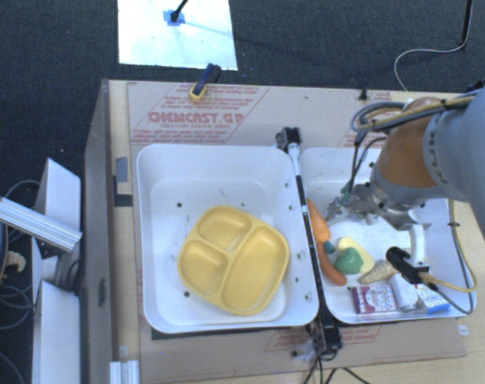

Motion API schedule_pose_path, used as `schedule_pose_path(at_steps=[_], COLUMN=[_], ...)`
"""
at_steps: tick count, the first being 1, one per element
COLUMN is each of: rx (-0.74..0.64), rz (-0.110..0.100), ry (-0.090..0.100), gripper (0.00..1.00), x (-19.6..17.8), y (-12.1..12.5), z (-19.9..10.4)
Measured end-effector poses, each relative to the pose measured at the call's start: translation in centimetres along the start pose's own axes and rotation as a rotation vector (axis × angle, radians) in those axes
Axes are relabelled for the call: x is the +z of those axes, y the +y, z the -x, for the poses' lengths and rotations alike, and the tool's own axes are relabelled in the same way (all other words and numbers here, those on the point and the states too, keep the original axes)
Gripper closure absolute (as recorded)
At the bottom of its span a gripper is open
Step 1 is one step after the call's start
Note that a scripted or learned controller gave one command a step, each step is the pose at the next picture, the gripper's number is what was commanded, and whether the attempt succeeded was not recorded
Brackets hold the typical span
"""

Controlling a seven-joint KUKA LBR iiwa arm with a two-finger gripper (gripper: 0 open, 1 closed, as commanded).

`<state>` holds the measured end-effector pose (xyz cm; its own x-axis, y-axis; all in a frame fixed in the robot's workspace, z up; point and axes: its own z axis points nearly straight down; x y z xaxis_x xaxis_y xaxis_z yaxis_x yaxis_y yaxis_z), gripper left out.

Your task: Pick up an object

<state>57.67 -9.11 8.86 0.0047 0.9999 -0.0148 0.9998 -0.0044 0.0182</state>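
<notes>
My gripper (341,207) hangs over the upper middle of the right bin (336,164), below the arm's orange band (402,157). Just left of it and lower, an orange carrot (318,222) lies along the bin's left wall. A second carrot (332,269) lies below that. A green piece (349,260) rests against a pale yellow piece (358,247). A cream cone-shaped item (377,273) and a red and white packet (374,298) lie near the front wall. Nothing shows in the gripper.
A yellow three-compartment plate (234,258) lies in the left bin (158,214). A black part with a yellow cable (404,264) hangs off the arm over the right bin's front. A black rail (300,190) divides the bins.
</notes>
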Motion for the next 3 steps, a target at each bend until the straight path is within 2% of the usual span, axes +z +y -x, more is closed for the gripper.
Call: schedule_pose_path(at_steps=[1, 2, 3], rx=[-0.005, -0.008, -0.005], rz=[-0.012, -0.015, -0.015], ry=[0.011, 0.015, 0.006], gripper=[0.00, 0.00, 0.00], x=[0.2, 0.4, -0.3], y=[-8.8, -1.2, 4.2], z=[5.4, 3.6, 0.1])
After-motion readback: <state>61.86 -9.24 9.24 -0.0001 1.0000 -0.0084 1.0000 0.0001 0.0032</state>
